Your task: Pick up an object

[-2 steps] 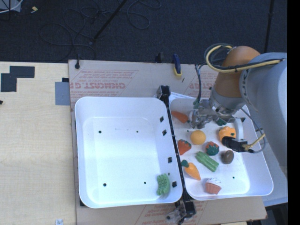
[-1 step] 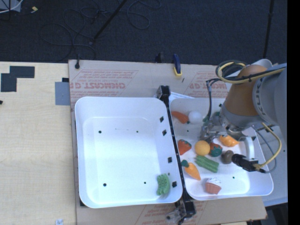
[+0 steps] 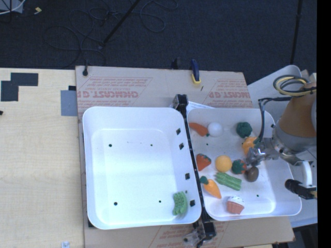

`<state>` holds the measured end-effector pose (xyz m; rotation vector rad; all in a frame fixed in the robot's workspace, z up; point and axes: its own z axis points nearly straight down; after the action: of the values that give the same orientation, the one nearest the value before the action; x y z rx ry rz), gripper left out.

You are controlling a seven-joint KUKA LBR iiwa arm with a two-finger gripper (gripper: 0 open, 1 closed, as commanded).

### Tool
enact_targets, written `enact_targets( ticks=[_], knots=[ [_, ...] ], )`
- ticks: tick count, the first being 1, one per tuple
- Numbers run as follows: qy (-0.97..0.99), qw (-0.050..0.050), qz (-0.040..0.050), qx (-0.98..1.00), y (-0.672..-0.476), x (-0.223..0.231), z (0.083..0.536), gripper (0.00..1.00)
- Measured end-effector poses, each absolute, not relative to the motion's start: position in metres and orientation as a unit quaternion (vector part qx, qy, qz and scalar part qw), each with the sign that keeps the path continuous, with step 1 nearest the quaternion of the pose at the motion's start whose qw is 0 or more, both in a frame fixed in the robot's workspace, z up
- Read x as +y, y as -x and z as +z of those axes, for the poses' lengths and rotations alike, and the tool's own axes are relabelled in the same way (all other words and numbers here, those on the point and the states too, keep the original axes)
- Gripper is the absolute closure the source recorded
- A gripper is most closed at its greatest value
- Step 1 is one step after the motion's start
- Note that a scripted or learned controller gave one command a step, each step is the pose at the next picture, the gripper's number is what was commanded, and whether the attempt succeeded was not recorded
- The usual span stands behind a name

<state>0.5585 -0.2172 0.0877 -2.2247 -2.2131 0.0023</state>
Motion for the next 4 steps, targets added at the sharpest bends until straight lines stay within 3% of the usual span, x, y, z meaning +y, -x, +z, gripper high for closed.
enact_targets(
  ticks=[1,2,3,4],
  knots=[
    [0.705,-0.003,-0.0026,-0.709,-0.591,-0.178,0.179,1.0],
    [0.705,-0.006,-0.0046,-0.709,-0.647,-0.128,0.313,1.0],
    [0.705,-0.001,-0.0021,-0.709,-0.645,-0.066,0.372,1.0],
    [0.705,-0.006,-0.0057,-0.709,-0.631,-0.027,0.549,1.0]
  ],
)
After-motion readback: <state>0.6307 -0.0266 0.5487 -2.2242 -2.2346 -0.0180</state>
